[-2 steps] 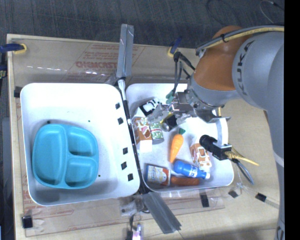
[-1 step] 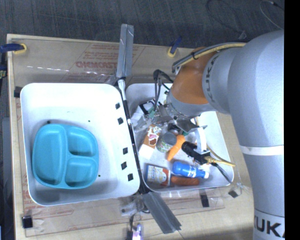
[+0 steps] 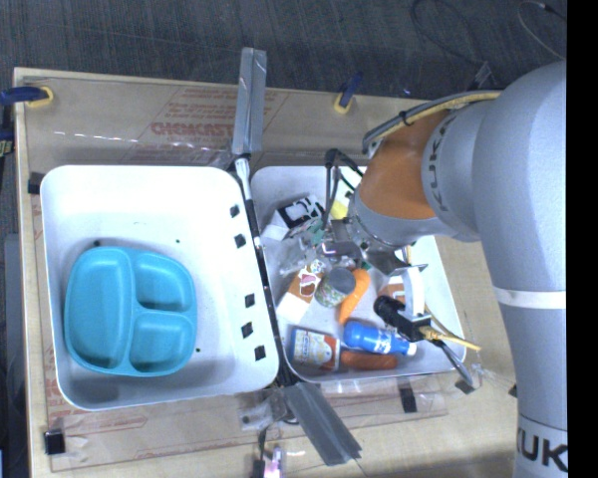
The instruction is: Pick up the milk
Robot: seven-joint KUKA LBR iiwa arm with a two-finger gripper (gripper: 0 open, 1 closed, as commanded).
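In the right white bin (image 3: 434,257), under the grey arm's orange-banded wrist: tool (image 3: 331,239) low among clutter; whether it is released or clenched, cannot tell. Small white carton with black patches (image 3: 299,210), taken as the milk, lies just up-left of the tool, near the bin's far-left corner, tilted; contact with the tool unclear. Below the tool: orange carrot (image 3: 354,292), round grey can (image 3: 331,289), blue plastic bottle (image 3: 377,340), reddish-brown sausage (image 3: 369,361), red-labelled jar (image 3: 314,348). Left white bin (image 3: 130,192), well left of the tool: light-blue divided plate (image 3: 130,310). Both bins on the counter (image 3: 130,118).
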